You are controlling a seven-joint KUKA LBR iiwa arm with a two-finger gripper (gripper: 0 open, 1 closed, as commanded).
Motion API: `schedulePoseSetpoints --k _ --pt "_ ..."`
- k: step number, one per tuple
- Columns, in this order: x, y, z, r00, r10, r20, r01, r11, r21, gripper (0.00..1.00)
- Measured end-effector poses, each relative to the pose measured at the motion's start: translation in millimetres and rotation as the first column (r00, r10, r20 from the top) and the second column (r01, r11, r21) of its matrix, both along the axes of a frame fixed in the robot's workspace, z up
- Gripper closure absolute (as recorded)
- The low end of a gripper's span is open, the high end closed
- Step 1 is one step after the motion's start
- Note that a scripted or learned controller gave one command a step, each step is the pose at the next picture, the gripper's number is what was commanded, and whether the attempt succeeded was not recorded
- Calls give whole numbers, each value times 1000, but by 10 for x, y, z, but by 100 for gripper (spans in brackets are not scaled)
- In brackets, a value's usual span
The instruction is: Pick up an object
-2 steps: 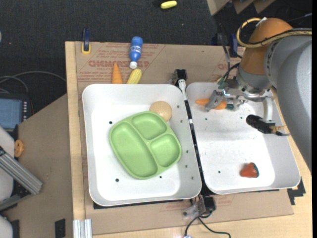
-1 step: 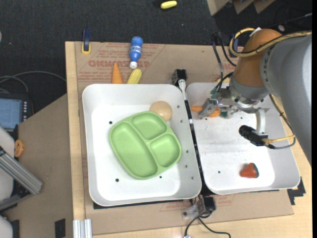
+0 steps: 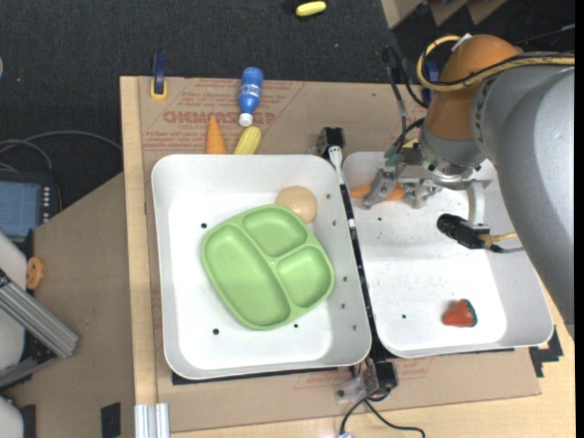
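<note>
From the camera above, the tabletop (image 3: 137,245) carries two shallow white bins side by side on a sheet of brown cardboard. The left bin (image 3: 182,318) holds a green divided plate (image 3: 266,265) with three compartments, lying flat near the middle. A pale round ball (image 3: 298,203) sits touching the plate's far edge, toward the divider between the bins.

The right bin (image 3: 429,272) holds a small red and orange piece (image 3: 460,314) near its front right corner, well apart from everything else. An orange piece (image 3: 362,191) lies at the far left corner of this bin, partly hidden by the arm's tooling.

The grey arm (image 3: 529,135) with its orange band comes in from the right and bends down over the far end of the right bin. The jaws (image 3: 399,190) hang low over that far corner, just beside the orange piece; whether they are released or clenched cannot be told from this angle, and nothing is seen between them. A black cable plug (image 3: 461,230) juts out below the wrist.

Behind the bins, on the cardboard, lie a small white bottle with a blue cap (image 3: 249,95), a carrot (image 3: 214,136) and a yellow corn cob (image 3: 248,140). A yellow object (image 3: 311,8) lies on the dark floor beyond.
</note>
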State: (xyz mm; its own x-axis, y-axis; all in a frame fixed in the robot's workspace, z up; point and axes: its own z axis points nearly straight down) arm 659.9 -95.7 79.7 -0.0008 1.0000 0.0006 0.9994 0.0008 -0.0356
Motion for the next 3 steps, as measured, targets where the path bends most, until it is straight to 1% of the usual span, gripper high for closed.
schedulePoseSetpoints --k 1,2,3 --pt "9 -94 3 1000 -2 9 2 1000 4 0" --pt "16 -157 9 1000 -1 12 1 1000 4 0" --pt "-2 -189 103 1000 -2 5 2 1000 -2 100"
